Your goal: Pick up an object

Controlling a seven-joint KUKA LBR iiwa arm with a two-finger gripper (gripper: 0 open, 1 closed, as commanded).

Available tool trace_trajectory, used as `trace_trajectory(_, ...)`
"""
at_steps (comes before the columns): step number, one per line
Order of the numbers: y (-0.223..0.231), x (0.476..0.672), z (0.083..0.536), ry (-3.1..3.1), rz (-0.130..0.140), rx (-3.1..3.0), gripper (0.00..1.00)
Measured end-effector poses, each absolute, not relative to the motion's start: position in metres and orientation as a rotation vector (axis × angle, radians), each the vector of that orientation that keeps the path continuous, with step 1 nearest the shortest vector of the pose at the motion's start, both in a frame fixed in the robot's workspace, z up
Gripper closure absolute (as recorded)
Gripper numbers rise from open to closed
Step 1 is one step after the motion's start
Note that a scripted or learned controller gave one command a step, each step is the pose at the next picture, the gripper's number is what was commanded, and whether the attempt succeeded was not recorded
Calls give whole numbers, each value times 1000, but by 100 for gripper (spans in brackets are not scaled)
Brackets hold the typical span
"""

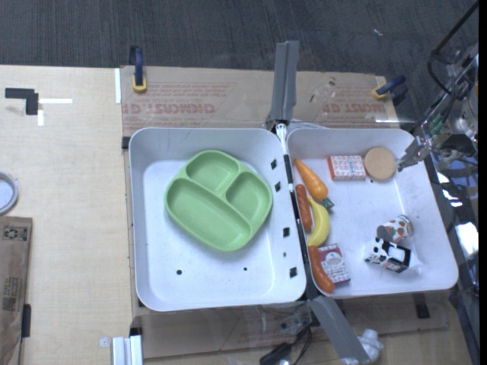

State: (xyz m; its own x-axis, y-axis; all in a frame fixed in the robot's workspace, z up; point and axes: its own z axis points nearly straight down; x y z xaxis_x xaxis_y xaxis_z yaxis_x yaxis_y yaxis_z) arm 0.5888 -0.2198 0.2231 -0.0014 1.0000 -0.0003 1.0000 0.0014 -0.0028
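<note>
The gripper (pixel 415 152) sits at the right bin's (pixel 426 280) two o'clock corner, its tip just beside a round tan disc (pixel 380 163); whether it touches the disc, or how far its fingers part, I cannot tell. A carrot (pixel 311 179), banana (pixel 319 223) and small red carton (pixel 346 166) lie toward nine o'clock. A green divided plate (pixel 219 200) lies in the left bin (pixel 152 280)

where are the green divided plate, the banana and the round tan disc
green divided plate (pixel 218 199), camera view, on the ridge between its compartments
banana (pixel 319 224), camera view, on the middle of its curve
round tan disc (pixel 379 163), camera view, on the centre of its top face
</note>
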Motion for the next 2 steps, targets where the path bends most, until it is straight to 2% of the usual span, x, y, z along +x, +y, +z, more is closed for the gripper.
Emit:
trace_trajectory(1,-222,613,262,-2226,2,-2218,0)
trace_trajectory(2,-124,651,98,-2164,2,-2278,0)
